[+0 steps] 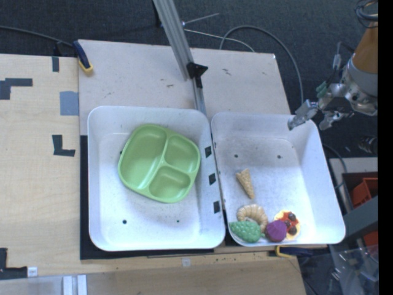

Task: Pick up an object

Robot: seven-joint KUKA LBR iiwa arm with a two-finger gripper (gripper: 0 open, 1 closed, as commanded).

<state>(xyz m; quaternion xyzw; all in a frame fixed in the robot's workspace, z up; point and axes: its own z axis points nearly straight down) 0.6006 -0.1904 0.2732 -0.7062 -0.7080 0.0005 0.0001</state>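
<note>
My two-finger gripper (312, 117) hangs at the upper right, over the far right corner of the right-hand shallow white bin (319, 165). Fingers (300, 117) stand apart, nothing between them. Orange band and grey wrist sit above, toward the right edge.

Right bin contents, all well clear of my fingers:
- small tan cone-shaped toy food piece (245, 182), lying near the bin's middle, tilted.
- beige ridged croissant-like toy (252, 213) near the front edge.
- green bumpy toy, broccoli-like (245, 230), touching the croissant piece at the front left corner.
- round purple toy (276, 230) just beside the green one.
- yellow-orange piece with dark spots (288, 220), touching the purple one on its right.

Left-hand white bin (101, 183) holds a light green plastic divided plate with three compartments (159, 163), tilted, resting near the bin's centre.

Both bins sit on the pale counter (135, 72). A grey metal pole (175, 29) slants in from the top.
</note>
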